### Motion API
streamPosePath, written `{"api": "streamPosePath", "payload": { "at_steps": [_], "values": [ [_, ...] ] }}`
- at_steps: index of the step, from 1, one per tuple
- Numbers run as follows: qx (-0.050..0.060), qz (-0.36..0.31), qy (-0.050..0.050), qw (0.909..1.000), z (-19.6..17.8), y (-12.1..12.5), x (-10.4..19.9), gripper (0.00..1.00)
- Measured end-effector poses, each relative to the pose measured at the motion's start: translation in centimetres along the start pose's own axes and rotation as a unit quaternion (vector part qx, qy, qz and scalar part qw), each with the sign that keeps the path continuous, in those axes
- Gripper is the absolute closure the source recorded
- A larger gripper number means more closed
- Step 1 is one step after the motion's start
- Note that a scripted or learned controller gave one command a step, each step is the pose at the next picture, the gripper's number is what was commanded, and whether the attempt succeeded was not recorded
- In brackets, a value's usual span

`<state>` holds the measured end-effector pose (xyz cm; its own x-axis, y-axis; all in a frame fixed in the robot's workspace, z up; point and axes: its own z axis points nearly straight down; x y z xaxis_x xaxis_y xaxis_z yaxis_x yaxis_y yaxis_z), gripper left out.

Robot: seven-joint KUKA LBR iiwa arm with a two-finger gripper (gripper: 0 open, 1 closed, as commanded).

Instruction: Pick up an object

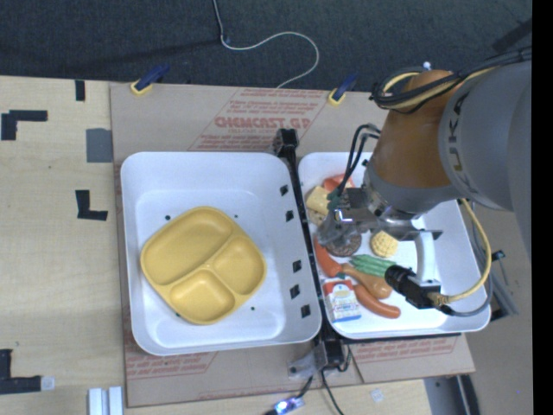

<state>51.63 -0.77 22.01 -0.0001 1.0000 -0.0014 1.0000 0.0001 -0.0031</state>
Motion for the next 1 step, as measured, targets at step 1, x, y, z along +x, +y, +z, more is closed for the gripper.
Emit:
{"api": "streamPosePath", "payload": {
  "at_steps": [1],
  "values": [
    [0.001,0.0,0.0,1.0,-0.03,-1.99,0.13,1.0]
  ]
}}
